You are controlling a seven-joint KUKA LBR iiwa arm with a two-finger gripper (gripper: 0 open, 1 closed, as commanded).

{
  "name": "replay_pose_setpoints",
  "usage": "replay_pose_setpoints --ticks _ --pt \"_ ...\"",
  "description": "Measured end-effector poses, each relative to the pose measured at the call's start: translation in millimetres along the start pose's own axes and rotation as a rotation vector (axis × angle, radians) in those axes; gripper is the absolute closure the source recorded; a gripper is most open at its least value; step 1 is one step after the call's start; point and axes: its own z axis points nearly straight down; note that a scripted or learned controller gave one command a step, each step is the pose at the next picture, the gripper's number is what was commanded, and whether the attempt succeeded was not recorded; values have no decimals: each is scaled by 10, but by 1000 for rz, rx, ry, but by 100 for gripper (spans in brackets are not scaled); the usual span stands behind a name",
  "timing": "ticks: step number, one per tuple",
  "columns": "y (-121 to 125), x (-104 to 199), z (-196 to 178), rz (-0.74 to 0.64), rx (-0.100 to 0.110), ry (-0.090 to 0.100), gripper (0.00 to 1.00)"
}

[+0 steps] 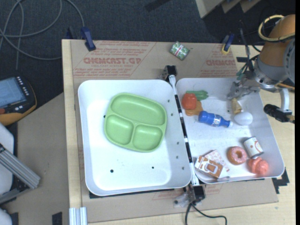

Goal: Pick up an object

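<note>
Evidently early in the pick: nothing lifted, all items lying in the right bin (pixel 276 144). Gripper (pixel 238 92) low at that bin's far corner, just above a small tan object (pixel 236 107) beside a white egg (pixel 243 118). Fingers apparently a little apart, gripping nothing (small, hard to read). Grasp and lift both outstanding.

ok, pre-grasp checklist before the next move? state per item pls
1. Gripper is over the right bin, at its far edge: ok.
2. Finger state: cannot tell.
3. Object held: cannot tell.
4. Nearest target, small tan object, just below the gripper: ok.
5. Neighbours: white egg beside it, blue bottle to its left; tight: not ok.
6. Green divided plate in the left bin, away from the arm: ok.
</note>
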Motion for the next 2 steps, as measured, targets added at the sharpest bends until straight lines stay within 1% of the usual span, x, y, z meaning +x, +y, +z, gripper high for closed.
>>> replay_pose_setpoints --ticks 1,2 --pt "-667 521 -636 4 -3 -3 100" --pt "-438 1413 -1258 2 -4 -2 100"
